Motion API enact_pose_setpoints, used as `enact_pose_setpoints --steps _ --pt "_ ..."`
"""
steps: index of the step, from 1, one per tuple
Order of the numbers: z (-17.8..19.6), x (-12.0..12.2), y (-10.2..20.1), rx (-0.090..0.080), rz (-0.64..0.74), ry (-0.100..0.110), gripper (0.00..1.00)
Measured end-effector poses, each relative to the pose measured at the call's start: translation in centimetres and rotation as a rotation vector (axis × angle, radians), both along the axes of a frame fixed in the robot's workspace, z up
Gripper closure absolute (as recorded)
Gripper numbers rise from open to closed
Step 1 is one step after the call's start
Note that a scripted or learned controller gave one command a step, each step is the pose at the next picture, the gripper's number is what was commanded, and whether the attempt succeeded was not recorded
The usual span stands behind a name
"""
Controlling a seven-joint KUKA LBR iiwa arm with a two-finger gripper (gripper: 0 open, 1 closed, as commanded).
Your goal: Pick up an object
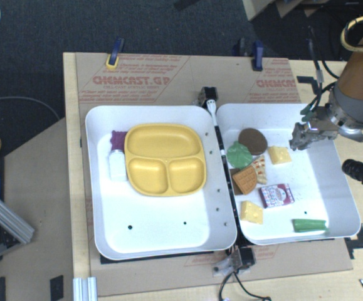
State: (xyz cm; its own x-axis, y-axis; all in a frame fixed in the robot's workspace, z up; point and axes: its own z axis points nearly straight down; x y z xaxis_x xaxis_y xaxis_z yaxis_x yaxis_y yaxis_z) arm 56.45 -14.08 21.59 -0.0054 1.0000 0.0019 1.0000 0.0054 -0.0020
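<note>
My gripper [298, 140] hangs over the right bin [338, 187] near its upper right, just right of a pale yellow block [279, 155]. Nothing shows between its fingers. In the right bin lie a brown round piece [252, 140], a green round piece [238, 155], an orange waffle-like piece [246, 179], a maroon packet [276, 195], a yellow wedge [251, 212] and a green stick [309, 225]. The arm's orange band [360, 80] rises at the right edge.
The left bin [150, 231] holds a yellow divided plate [165, 158], with a purple item [118, 139] and a white item [116, 165] at its left side. A black connector [209, 96] sits between the bins at the back. Clamps [257, 56] hold the cardboard.
</note>
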Motion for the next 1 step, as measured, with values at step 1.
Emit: enact_pose_setpoints --steps 1 --pt "0.45 2.04 5.98 -0.001 0.002 -0.006 1.0"
